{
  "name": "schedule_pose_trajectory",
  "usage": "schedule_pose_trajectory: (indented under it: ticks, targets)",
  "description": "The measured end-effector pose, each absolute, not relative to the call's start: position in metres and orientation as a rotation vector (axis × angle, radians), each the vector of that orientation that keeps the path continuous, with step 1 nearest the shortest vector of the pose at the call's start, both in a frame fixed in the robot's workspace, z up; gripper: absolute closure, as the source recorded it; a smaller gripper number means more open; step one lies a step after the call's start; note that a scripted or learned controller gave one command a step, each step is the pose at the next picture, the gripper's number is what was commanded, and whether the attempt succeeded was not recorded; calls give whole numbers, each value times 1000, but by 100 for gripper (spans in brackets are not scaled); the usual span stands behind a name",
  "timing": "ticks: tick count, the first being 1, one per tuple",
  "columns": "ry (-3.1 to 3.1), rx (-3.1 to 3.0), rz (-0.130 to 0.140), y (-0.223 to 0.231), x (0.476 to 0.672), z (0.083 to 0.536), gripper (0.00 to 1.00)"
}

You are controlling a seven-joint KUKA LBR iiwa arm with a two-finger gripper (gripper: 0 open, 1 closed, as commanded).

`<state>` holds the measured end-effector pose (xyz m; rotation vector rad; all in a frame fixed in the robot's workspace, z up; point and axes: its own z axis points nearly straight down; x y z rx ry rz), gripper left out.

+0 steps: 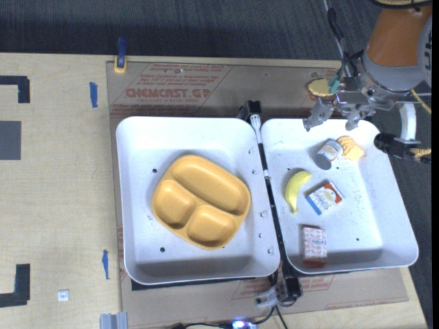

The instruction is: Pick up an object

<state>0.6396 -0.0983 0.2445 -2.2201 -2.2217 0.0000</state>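
My gripper (334, 120) hangs over the far edge of the right bin (384, 249), its two fingers spread apart with nothing between them. Just below it lie a small grey can (328, 152) and a yellowish pastry-like item (351, 147). A yellow banana (295, 188) lies in the middle of that bin, next to a white, blue and red carton (324, 197). A pink speckled box (314, 244) sits near the bin's front edge.
The left bin (134, 142) holds a yellow three-compartment tray (199, 201). A black divider bar (264, 177) runs between the bins. A small yellow disc (319, 87) lies on the board behind the right bin. Cables trail at the right.
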Motion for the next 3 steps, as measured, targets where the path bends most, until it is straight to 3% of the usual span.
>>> schedule_pose_trajectory:
  ticks: [1,2,3]
  targets:
    - [-2222,-2224,-2,-118,597,86,0]
    - [-2221,-2223,-2,-111,527,86,0]
    - [-2226,-2228,-7,-112,529,97,100]
